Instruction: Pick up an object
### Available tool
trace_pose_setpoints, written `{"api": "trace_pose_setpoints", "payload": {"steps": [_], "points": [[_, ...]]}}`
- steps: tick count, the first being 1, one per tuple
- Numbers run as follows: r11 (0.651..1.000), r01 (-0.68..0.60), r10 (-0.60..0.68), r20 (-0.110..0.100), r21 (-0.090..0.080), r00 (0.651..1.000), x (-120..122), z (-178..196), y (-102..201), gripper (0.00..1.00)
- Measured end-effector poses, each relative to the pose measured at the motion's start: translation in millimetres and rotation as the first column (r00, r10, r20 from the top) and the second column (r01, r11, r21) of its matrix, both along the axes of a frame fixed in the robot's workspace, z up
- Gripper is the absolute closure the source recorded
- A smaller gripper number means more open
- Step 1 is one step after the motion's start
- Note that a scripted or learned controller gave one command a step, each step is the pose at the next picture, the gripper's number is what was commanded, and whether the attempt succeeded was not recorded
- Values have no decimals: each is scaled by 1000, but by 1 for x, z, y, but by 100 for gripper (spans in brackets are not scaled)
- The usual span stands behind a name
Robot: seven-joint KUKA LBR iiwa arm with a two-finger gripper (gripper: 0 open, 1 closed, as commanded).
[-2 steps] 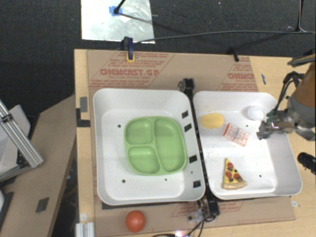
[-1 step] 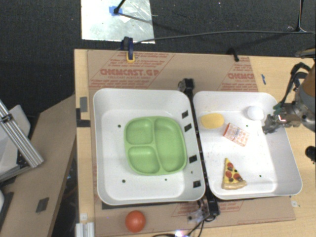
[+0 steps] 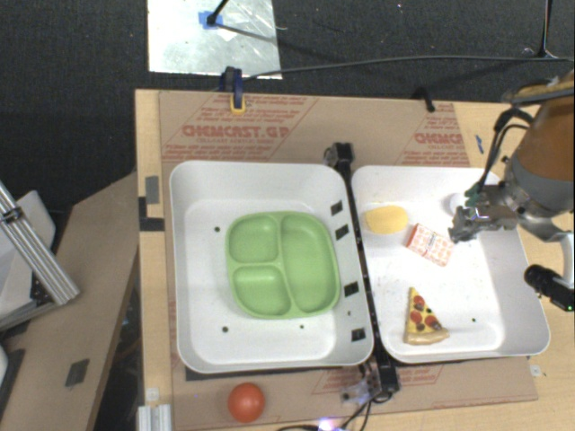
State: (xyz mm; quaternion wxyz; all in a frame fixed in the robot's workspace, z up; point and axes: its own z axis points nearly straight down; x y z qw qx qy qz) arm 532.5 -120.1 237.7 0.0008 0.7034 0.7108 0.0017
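Left bin (image 3: 193, 241): holds a green divided tray (image 3: 281, 264) lying flat in its middle.
Right bin (image 3: 512, 321): holds three loose things, all apart from one another.
Yellow piece (image 3: 385, 219): a rounded lump near the right bin's upper left, close to the divider between the bins.
Red-and-white packet (image 3: 429, 243): small, lying tilted, just right of and below the yellow piece.
Pizza slice (image 3: 421, 316): a toy wedge with red dots, toward the near side of the right bin, well below the packet.
Red ball (image 3: 245, 401): on the tabletop (image 3: 296, 119) outside the bins, near the front edge below the left bin.
Blue clamp (image 3: 234, 88): on the far edge of the tabletop.
Arm (image 3: 544, 164): comes in from the right, over the right bin's upper right part.
Gripper (image 3: 467, 220): sits just right of the packet; nothing lies between the two.
Fingers: too small and dark against the wrist to tell whether they are spread or pressed together; nothing can be seen between them.
Contact: whether the tip touches the bin floor or the packet cannot be told.
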Motion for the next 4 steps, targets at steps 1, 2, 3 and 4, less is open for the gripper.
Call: {"api": "trace_pose_setpoints", "payload": {"steps": [1,2,3,4], "points": [[1000,1,-1,-2,1,1000,-8,-11,58,100],[1000,1,-1,-3,1,1000,-18,-21,109,100],[1000,1,-1,-3,1,1000,-27,-27,157,100],[1000,0,0,-3,2,1000,-29,-28,216,100]]}}
